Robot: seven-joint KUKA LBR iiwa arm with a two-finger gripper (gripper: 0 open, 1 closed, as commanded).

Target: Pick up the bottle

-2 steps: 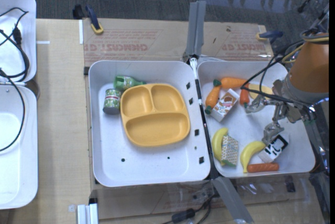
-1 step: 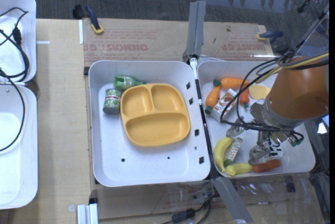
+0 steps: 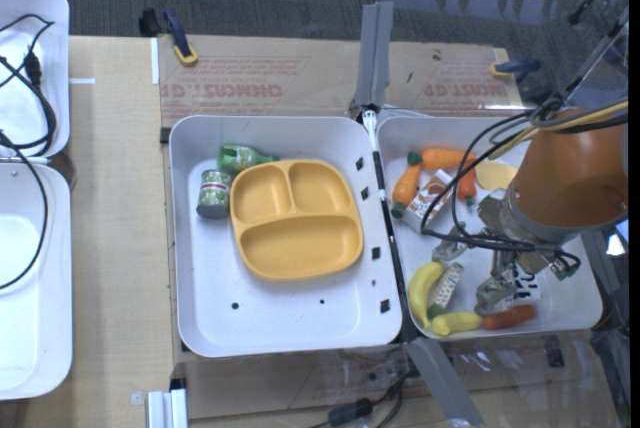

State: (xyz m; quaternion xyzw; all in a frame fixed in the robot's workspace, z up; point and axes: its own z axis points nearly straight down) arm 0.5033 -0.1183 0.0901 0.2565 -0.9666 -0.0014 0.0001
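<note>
A green bottle point(image 3: 241, 156) lies on its side in the left bin point(image 3: 280, 326), in the far left corner, just above the yellow plate's rim. My gripper point(image 3: 496, 288) hangs below the orange band of the arm, low over the front part of the right bin point(image 3: 590, 301), among the toy food. It is far to the right of the bottle, across the wall between the two bins. Nothing of the bottle is near it.
A yellow divided plate point(image 3: 296, 217) takes up the middle of the left bin, with a small can point(image 3: 213, 193) at its left. The right bin holds two carrots point(image 3: 444, 157), a banana point(image 3: 424, 288), a small box point(image 3: 428, 195) and a red sausage point(image 3: 508, 318). Cables loop around the arm.
</note>
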